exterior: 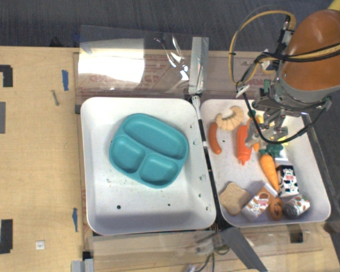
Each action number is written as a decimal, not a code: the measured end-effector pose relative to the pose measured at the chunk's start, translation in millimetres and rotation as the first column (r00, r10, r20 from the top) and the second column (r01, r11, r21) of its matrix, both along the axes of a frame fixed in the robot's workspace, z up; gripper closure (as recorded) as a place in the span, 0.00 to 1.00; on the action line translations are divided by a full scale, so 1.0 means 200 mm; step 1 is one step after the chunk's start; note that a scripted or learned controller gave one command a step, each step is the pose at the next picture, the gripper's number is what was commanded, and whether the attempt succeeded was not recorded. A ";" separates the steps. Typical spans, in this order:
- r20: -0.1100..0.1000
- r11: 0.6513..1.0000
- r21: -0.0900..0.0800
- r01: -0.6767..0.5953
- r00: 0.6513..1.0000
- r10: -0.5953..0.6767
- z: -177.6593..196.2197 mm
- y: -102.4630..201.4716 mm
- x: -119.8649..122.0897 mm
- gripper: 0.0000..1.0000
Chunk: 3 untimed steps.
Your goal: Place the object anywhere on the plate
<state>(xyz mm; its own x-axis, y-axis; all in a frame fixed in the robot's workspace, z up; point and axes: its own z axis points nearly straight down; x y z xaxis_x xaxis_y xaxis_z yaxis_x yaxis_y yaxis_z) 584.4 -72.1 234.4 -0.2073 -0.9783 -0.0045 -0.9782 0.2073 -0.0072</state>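
Observation:
A teal plate (149,149) with three compartments lies in the left bin (96,203), with nothing on it. My gripper (267,130) hangs over the upper middle of the right bin (317,169). It is just right of a red-orange pepper (242,144) and just above a carrot (268,170) with a green top. The wrist and cables hide what lies directly under the gripper. I see nothing held in it.
The right bin also holds a croissant (232,118), a red sausage (215,138), a bread slice (234,198), a cow-patterned carton (288,181), a small box (256,204), a donut (276,208) and a can (295,208). A clear sheet (136,67) lies behind the bins.

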 end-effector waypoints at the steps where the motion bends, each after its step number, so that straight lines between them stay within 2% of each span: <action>1: 0.003 0.936 -0.004 -0.353 0.936 0.353 0.70 -0.03 0.12 1.00; 2: -0.008 1.000 0.002 0.024 1.000 -0.024 0.12 0.42 -0.27 1.00; 3: -0.003 0.967 -0.003 -0.254 0.967 0.254 0.23 0.03 -0.47 1.00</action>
<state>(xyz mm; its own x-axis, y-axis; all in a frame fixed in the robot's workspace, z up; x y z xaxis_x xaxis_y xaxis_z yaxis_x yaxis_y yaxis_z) 490.9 -65.9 280.5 0.0484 -0.9988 -0.0010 -0.9988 -0.0484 -0.0046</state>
